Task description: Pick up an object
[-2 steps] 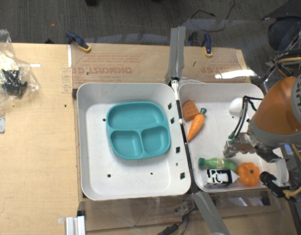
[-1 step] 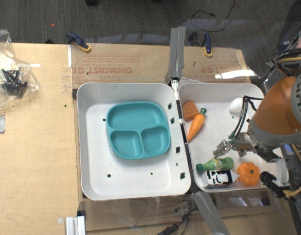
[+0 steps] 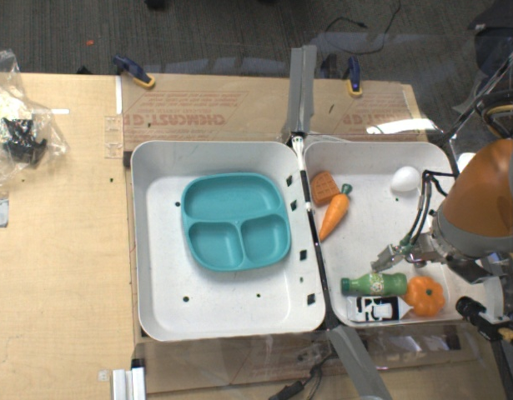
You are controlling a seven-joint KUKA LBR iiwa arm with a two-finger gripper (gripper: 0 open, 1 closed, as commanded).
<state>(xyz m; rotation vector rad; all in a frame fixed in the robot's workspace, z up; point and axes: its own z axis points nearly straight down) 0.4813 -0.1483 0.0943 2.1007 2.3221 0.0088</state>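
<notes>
Right bin (image 3: 369,152), near edge: black-and-white card (image 3: 379,309) flat against the near wall. Just behind it, green bottle (image 3: 374,285) on its side, cap pointing toward the divider between bins. Small orange pumpkin (image 3: 425,296) touching the bottle's base end, toward the near right corner.

Gripper (image 3: 392,257) low over the right bin, just beyond the bottle, fingertips slanted toward the divider. Nothing visible between the fingers; gap between them too small and blurred to judge, so open or closed cannot be told. Orange band of the arm (image 3: 481,198) above the bin's right wall, dark cables running along it.

Mid bin, near the divider: carrot (image 3: 334,210) lying at a slant, green tip toward the far side. Brown bread-like piece (image 3: 324,187) touching the carrot's far end, close to the divider. White egg (image 3: 404,179) toward the far right, apart from the others.

Left bin (image 3: 148,248): teal divided plate (image 3: 237,221) roughly central, three compartments, two small ones on the near side, one large on the far side; nothing in them.

Bench (image 3: 56,248), far left corner: clear plastic bag (image 3: 18,111) with dark small parts inside. Far edge: two clamps (image 3: 135,72) on the cardboard sheet (image 3: 206,111) behind the bins.
</notes>
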